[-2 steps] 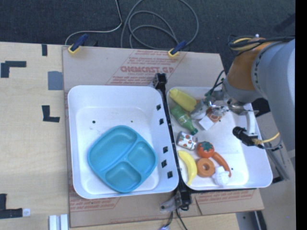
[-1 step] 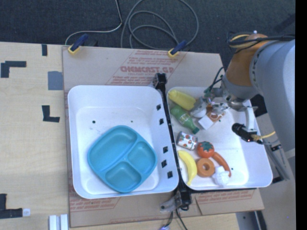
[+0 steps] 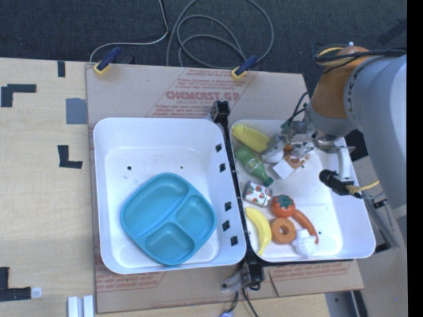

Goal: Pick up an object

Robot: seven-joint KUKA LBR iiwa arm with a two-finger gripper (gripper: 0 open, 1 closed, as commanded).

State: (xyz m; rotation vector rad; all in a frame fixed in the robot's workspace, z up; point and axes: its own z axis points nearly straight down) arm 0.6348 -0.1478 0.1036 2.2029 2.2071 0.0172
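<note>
Arm (image 3: 370, 98) comes in from the right, big grey link w/ orange band over the right bin's far corner, wrist angled down toward the bin's back end.

Left bin (image 3: 112, 144): holds a blue divided plate (image 3: 168, 218), lying flat, low in the bin. Nothing else there, prob the drop side.

Right bin (image 3: 357, 236): all the pick candidates are here, bunched along the divider wall and the near end, so the right half of the floor is mostly bare. Approach from the right is unobstructed.

Gripper (image 3: 291, 152) sits low over the bin's back end, just beside a small white/orange item (image 3: 285, 168), type unclear. Claw state: can't tell, too small and cluttered to read the opening, and nothing visibly held.

Items, big to small: yellow squash-like piece (image 3: 250, 137) at the back, green bottle (image 3: 253, 163) touching it, banana (image 3: 260, 228) near the front against the divider, carrot (image 3: 305, 223), tomato (image 3: 283, 205), orange ring (image 3: 284, 231), small printed can (image 3: 257, 193), white bit (image 3: 305, 246) at the carrot's tip.

Judgement: the target is likely the small item under the wrist or the squash/bottle pair. Tight packing there means the risk of a nudge instead of a grasp.
</note>
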